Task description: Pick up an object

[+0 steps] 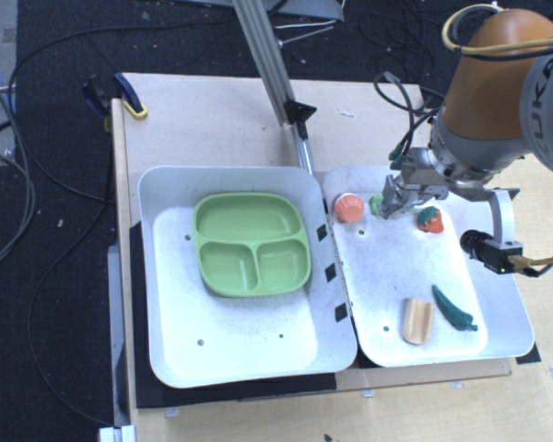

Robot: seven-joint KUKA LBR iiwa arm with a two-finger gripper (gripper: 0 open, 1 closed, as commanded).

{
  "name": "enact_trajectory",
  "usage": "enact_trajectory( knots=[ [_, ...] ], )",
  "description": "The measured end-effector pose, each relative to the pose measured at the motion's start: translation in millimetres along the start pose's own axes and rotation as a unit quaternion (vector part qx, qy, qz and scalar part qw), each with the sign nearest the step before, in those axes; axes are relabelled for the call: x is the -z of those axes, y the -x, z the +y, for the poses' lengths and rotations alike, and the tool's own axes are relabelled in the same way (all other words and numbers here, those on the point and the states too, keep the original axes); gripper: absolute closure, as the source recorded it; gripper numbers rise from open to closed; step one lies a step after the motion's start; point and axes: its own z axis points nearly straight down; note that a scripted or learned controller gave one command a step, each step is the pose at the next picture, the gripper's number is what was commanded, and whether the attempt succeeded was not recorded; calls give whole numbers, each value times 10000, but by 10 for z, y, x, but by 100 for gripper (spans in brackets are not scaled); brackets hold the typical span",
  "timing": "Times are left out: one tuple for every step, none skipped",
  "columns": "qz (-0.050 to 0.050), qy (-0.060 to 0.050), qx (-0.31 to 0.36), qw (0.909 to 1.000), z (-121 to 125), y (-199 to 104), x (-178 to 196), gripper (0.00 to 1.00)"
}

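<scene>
I am seeing the grey gripper (394, 199) hanging over the right white shallow bin (498, 330), near its far edge; I cannot tell its state. At its 9 o'clock the round orange toy fruit (349, 208) is lying. The small red-and-green toy (429, 219) is at its 4 o'clock. The green divided plastic plate (252, 244) is sitting in the left bin (175, 339).

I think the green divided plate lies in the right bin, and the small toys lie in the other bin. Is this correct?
Not quite. The camera view shows the green divided plate in the left bin. The small toys, such as the orange ball, lie in the other bin.
</scene>
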Motion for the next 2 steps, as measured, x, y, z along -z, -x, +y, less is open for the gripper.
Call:
enact_trajectory(
  knots=[
    [1, -2, 1, 10000, -74, -572, -23, 100],
    [-3, -1, 4, 10000, -182, -1159, -97, 100]
  ],
)
